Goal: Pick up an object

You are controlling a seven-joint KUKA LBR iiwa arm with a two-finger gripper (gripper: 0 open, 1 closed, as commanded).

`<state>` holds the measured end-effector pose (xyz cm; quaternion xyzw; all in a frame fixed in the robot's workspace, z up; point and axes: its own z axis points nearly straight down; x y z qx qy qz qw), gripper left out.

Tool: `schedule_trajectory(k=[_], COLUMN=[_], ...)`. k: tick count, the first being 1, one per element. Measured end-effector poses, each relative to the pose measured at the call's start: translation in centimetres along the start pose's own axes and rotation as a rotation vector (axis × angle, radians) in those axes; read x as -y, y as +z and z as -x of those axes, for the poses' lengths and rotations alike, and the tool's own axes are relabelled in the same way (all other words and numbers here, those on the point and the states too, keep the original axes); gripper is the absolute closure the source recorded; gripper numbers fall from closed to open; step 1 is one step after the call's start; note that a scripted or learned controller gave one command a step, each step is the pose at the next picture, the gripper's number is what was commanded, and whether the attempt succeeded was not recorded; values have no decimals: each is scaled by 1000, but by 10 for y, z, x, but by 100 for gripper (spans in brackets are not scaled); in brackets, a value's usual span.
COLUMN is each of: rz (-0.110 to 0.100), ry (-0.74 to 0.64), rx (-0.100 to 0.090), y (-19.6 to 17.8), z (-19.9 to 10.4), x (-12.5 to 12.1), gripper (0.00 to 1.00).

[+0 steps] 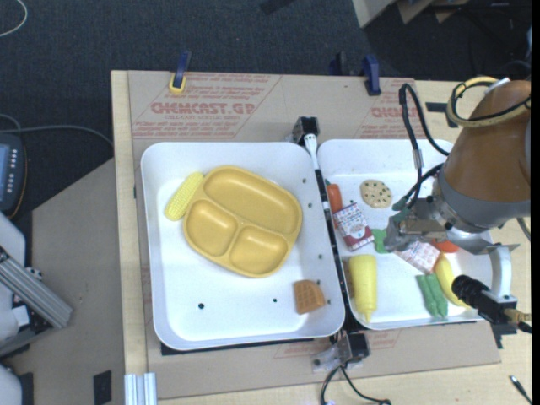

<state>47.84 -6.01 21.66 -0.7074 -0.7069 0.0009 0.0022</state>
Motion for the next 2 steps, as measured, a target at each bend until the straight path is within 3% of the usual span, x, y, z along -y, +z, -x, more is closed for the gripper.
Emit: schedule_trajectory(k=[1,2], rz=[8,1], ry=[0,0], rx=[3,0], y=[-19,-5], z=[7,-1], x=[-7,3], gripper=[100,100])
